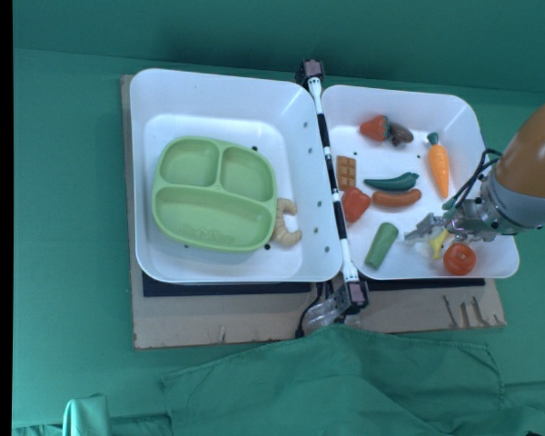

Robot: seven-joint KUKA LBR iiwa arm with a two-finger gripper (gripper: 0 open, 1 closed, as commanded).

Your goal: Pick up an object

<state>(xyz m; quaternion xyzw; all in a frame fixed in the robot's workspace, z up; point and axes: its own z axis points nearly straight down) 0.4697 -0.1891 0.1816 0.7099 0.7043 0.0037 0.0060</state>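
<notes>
Two white bins are set side by side on the bench. The left bin (218,98) carries a green divided plate (214,192), with a croissant (286,223) just beside the plate's right edge. The right bin (463,116) holds the toy food. The arm (538,166) is seen entering from the right, and the gripper (429,232) is placed low near the right bin's front right corner, its fingers narrowly parted with nothing seen between them. A tomato (460,259) lies in that corner, just beside the gripper. A carrot (439,163) is near the right edge. A sausage (396,198), dark green pepper (391,182) and cucumber (381,245) lie mid-bin. A strawberry (374,127) is near the back edge.
</notes>
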